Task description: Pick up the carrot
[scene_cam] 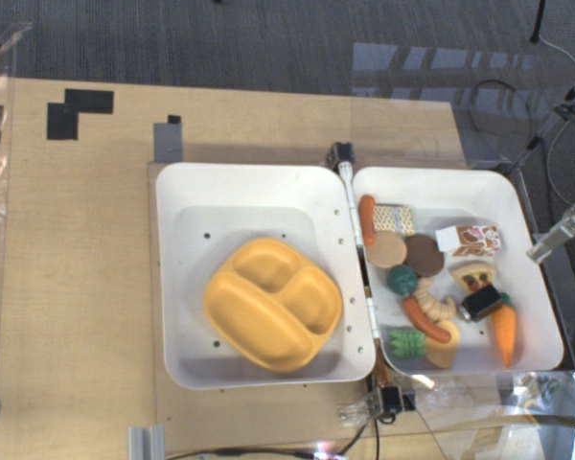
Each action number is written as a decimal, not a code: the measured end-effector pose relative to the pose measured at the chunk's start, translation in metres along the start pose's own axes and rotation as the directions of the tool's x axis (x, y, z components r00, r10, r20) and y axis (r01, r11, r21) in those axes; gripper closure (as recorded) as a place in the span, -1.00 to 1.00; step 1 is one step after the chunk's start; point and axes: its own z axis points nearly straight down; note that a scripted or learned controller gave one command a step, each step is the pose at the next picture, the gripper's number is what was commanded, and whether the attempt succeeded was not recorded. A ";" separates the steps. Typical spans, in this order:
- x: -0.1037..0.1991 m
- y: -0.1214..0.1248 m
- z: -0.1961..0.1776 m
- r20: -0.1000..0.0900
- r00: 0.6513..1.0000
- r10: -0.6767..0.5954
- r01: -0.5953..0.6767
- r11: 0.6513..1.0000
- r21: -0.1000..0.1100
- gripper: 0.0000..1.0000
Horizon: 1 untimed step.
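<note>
Gripper (556, 236): over the rim of the right bin (532, 286); I cannot tell if it is apart or closed.
Carrot (504, 335): lower in my view than the gripper, apart from it, inside the same bin.
Black toy (481, 303): just beside the carrot's top.
Yellow tray (273, 302): far left of the gripper, in the left bin (187, 209).

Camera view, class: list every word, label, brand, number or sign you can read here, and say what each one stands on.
No text can be read.
White packet in the right bin: red-brown print, too blurred to read.
Patterned packet beside it: speckled print, no letters legible.
Black squares on the bench: plain marks, no writing.
Carrot: no label.
</note>
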 end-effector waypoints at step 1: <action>0.006 -0.011 -0.078 0.003 0.964 -0.266 0.266 0.964 -0.001 -1.00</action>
